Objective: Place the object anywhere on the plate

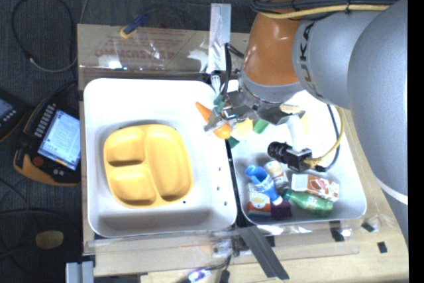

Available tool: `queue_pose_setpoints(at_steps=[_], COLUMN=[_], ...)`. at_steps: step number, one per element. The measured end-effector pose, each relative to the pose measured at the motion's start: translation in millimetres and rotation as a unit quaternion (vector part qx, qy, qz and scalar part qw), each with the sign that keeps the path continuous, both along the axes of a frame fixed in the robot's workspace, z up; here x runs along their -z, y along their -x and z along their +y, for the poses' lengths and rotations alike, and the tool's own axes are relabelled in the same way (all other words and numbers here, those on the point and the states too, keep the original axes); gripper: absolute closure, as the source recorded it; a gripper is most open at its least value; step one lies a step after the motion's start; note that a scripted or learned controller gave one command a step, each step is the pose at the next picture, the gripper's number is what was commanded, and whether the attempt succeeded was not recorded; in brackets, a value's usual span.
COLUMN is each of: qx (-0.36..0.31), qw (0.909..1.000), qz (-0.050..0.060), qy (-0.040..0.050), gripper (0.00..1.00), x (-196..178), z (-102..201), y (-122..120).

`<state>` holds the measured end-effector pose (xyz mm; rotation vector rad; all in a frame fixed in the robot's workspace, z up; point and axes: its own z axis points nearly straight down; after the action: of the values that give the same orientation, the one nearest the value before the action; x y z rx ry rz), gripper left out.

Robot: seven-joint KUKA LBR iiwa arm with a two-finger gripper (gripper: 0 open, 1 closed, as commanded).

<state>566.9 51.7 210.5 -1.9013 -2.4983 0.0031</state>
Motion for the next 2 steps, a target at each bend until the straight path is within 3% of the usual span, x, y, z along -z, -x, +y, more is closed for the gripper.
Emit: queue_pose_setpoints(at_steps=[1, 2], qx=[-0.046, -0.067], qw=[0.9989, 0.9977], qz=[0.001, -0.012], qy=[0.0, -0.0035], gripper=[1.0, 1.0], x=[53, 105], z=[78, 67], y=[37, 46])
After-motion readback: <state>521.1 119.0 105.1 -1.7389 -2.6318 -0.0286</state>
